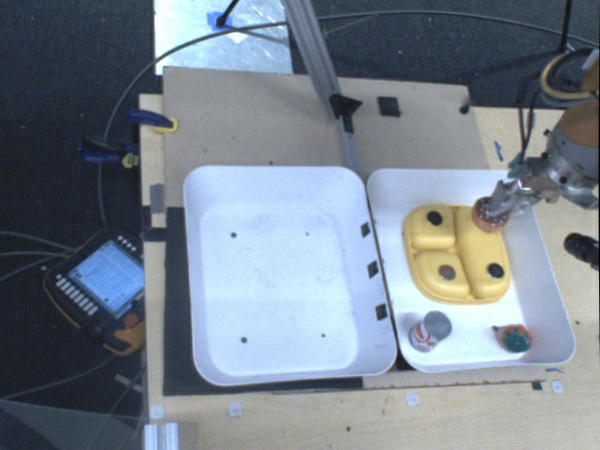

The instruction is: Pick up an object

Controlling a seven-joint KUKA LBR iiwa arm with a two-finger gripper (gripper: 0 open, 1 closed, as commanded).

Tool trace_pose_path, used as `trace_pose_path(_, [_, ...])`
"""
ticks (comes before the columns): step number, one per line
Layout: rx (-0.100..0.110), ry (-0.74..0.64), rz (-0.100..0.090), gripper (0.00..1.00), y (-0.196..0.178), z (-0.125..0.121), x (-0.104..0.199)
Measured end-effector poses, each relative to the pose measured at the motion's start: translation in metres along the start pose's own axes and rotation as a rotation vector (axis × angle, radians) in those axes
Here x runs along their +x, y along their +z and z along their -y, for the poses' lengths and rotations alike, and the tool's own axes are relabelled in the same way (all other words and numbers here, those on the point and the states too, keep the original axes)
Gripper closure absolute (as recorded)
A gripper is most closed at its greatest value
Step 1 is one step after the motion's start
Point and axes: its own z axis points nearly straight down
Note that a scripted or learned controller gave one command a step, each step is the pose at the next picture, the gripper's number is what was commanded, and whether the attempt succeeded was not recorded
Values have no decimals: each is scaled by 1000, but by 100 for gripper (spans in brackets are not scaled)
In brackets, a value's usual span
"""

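Note:
The right bin (553,298) holds a large yellow moulded object (455,251) with black dots on it. Near the bin's front wall are a small grey, red and white object (429,330) and a small green and orange object (513,338). My gripper (491,212) reaches in from the right and hangs over the yellow object's far right corner. A small brownish round shape (487,217) sits at its tip; whether this is a held thing or part of the gripper is unclear.
The left bin (202,251) stands beside the right one, with small black clips (372,268) along their shared edge. A slanted grey pole (314,40) crosses the back of the bench. A teach pendant (98,284) lies on the floor to the left.

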Motion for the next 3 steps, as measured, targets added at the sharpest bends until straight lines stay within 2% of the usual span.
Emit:
trace_pose_path(2, [5, -6, -3, 100, 4, 9, 116])
trace_pose_path(3, [5, -5, -4, 100, -6, 27, 162])
